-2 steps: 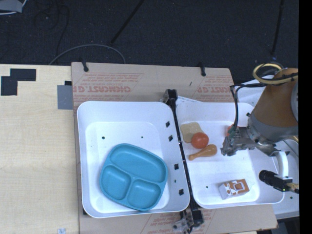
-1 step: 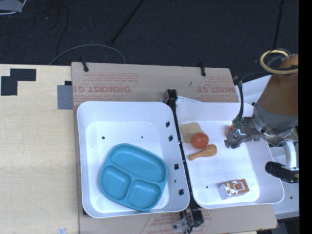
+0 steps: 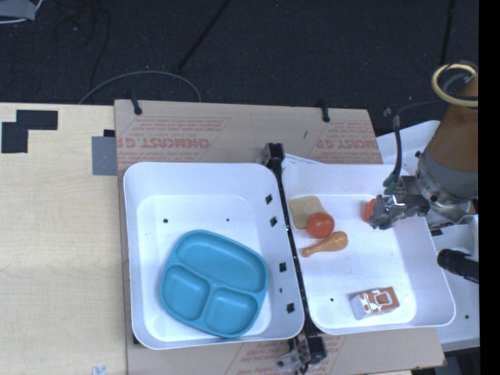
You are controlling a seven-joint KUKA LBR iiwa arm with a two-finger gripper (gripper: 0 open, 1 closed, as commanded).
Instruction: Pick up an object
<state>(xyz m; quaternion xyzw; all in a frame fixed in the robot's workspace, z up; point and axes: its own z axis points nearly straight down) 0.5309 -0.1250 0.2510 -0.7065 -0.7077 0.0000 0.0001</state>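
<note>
Approach step, by the look of it: grey arm with its orange band reaching in from three o'clock, two-finger gripper [image 3: 384, 212] low over the three-o'clock edge of the shallow white right-hand bin [image 3: 426, 291]. Small orange-red object [image 3: 368, 208] touching or just beside the gripper at its nine-o'clock side; between the fingers or merely next to them, impossible to judge. Jaws likewise: apart or together, cannot tell at this slant.

Other candidates in the same bin: round red tomato-like ball [image 3: 320, 225] toward ten o'clock, resting against a flat tan bread-like slab [image 3: 305, 207] just beyond it at eleven o'clock; tan drumstick-shaped toy [image 3: 326, 244] just below the ball at six o'clock of it; small white and orange carton [image 3: 374, 301] near the bin's six-o'clock edge, well apart from the rest. Printing on the carton too small to read.

Left-hand white bin [image 3: 143, 201]: light blue plastic tray with three compartments [image 3: 212, 283], tilted, toward five o'clock.

Next move, likely: if the orange-red piece is the target, centre over it, close firmly, lift straight up and check for a real hold.

Readable writing: red mirrored lettering on the brown cardboard sheet [image 3: 234, 135] under the bins, apparently "CHEMCAST GP", twice along the twelve-o'clock edge.
</note>
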